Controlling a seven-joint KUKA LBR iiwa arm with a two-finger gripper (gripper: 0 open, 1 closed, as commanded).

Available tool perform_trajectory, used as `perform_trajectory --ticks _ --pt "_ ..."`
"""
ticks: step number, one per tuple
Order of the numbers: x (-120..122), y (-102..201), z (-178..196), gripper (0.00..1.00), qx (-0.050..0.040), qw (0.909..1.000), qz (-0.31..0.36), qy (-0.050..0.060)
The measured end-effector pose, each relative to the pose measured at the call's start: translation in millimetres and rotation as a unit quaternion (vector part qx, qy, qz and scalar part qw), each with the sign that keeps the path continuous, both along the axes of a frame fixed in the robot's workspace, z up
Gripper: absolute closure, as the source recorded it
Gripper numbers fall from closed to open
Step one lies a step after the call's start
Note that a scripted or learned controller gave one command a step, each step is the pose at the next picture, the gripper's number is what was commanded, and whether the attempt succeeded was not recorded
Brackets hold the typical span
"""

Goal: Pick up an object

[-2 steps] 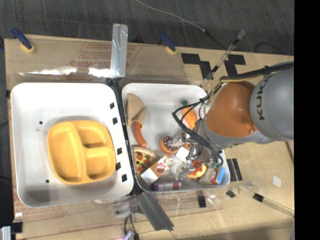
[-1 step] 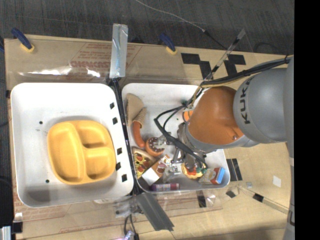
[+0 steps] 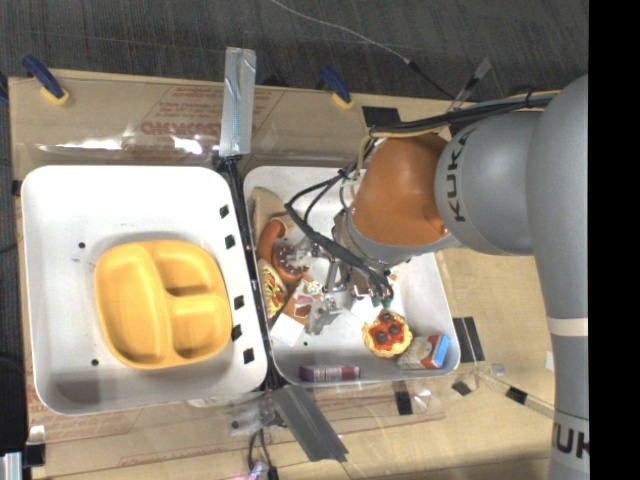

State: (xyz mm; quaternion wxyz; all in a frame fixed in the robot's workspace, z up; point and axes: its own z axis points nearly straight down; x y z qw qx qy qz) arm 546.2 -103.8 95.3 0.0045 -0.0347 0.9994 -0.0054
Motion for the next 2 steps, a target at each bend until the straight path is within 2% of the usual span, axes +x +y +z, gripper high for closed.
perform_trajectory --ticks 1,2 --pt "40.5 -70.3 -1.8 0.0 0.0045 0.9995 0.032 0.003" --pt "-14.8 -97.0 -2.7 0.0 0.0049 0.9939 0.11 0.004"
